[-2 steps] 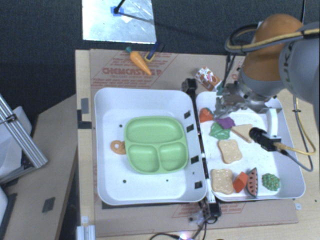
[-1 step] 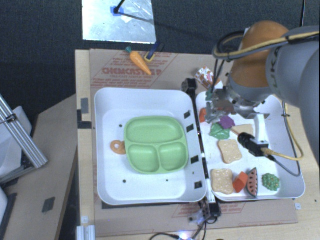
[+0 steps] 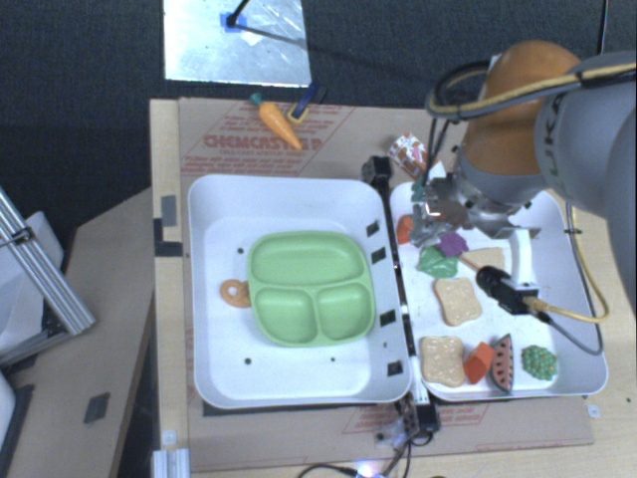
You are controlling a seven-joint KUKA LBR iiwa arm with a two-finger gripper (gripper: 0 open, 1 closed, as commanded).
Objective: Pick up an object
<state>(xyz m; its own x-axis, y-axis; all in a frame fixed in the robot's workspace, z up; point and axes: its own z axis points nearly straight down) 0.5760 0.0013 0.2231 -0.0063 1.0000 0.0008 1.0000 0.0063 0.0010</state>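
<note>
Overhead, slanted. Bench [image 3: 129, 257] carries two white bins side by side on a cardboard sheet.

Arm [image 3: 557, 98], grey with an orange band, reaches in from the right and hangs over the far end of the right bin [image 3: 577, 267]. Gripper [image 3: 430, 219] sits low at that bin's far-left corner, among the toys; whether it is spread or closed, or has anything in it, cannot be told (wrist housing covers the tips).

Left bin [image 3: 214, 267]: a green tray [image 3: 309, 287] with three compartments, lying flat in the middle, and a small pretzel [image 3: 235, 293] just beside the tray's left edge, on the bin floor.

Right bin holds the pickable clutter: a toast slice [image 3: 457, 300] mid-bin, a second slice [image 3: 443, 359] near the front-left corner, a melon wedge [image 3: 503, 363], a red block [image 3: 478, 361] between slice and wedge, a green lump [image 3: 539, 362] at the front right, a green leaf [image 3: 436, 262] and a purple piece [image 3: 453, 243] just below the gripper, and a red piece [image 3: 404, 229] at its left.

Outside the bins, on the cardboard behind: a carrot [image 3: 279, 124] and a wrapped sweet [image 3: 409, 153].
</note>
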